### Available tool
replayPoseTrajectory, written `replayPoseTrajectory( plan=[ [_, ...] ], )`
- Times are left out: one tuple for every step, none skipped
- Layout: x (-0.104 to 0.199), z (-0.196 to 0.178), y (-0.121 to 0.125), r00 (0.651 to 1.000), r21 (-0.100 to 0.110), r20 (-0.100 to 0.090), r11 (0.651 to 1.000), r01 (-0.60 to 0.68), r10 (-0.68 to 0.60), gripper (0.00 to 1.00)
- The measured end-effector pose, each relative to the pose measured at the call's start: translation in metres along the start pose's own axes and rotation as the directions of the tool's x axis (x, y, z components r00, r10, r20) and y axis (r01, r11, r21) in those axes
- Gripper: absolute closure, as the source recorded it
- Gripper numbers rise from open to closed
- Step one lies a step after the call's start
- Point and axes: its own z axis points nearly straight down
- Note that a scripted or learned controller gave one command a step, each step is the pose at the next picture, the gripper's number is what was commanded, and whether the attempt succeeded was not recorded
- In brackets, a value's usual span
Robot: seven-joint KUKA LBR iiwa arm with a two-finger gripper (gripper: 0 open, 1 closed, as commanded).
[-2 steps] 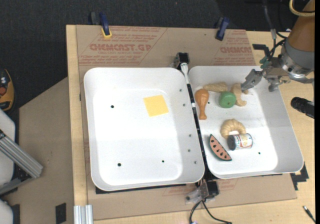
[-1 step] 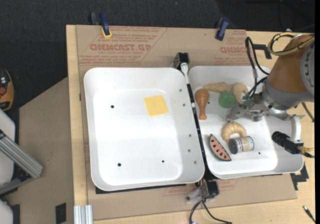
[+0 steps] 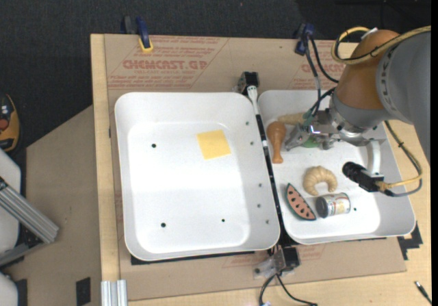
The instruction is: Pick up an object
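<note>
A yellow square (image 3: 213,144) lay flat in the left bin (image 3: 137,181), well left of the divider (image 3: 263,154) between the bins. Just right of that divider, in the right bin (image 3: 393,219), a tan drumstick-shaped piece (image 3: 276,136) lay just left of the gripper (image 3: 306,135); whether it touched them could not be told, nor whether they stood open or closed. Further right and nearer the front sat a watermelon slice (image 3: 300,202), a croissant (image 3: 319,179) and a small jar (image 3: 332,205).
</note>
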Motion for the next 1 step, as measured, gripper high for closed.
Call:
replayPoseTrajectory(
  plan=[
    [0.0052,-0.0010,0.0645,1.000,0.003,0.004,1.000,-0.003,0.003,0.00]
  ],
)
